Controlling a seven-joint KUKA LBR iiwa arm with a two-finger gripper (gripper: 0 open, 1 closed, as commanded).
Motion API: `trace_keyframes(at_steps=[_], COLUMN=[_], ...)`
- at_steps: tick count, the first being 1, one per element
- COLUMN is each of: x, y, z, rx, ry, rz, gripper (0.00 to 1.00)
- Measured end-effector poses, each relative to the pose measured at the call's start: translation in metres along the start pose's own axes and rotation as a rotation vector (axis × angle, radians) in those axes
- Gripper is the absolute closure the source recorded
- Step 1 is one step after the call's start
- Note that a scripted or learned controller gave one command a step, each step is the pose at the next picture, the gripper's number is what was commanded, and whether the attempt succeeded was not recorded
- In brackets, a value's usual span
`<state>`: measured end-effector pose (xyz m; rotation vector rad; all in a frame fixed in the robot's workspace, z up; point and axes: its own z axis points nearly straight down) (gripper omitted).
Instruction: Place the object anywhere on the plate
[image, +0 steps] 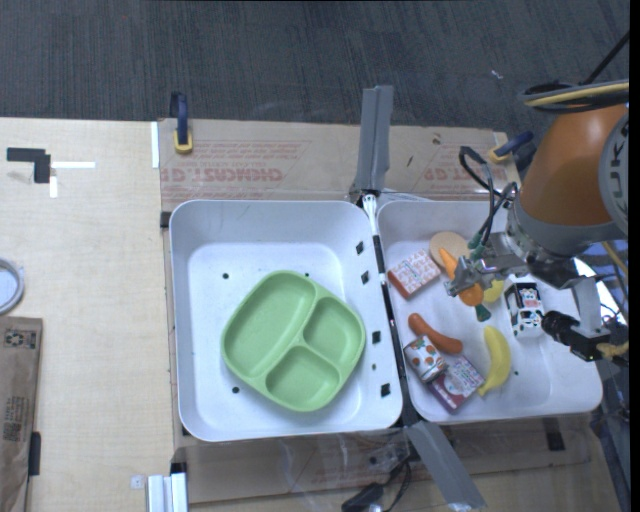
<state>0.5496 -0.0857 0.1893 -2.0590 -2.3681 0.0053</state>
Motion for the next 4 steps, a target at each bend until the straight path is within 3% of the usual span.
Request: trace_keyframes(at_steps=[1,2,3,4], x=[0.074,0.043,0.128,0.128], y=[0.001,-0.004,-0.003,-0.003], z=[0.0,0.0,-0.001,-0.001], rx=[0.0,0.0,-0.001,-0.002], ry=[-0.001,0.0,-0.001,-0.001], rz=[-0.206,-0.256,-0.504,-0.504], gripper=[1.0,1.0,1.0,0.0])
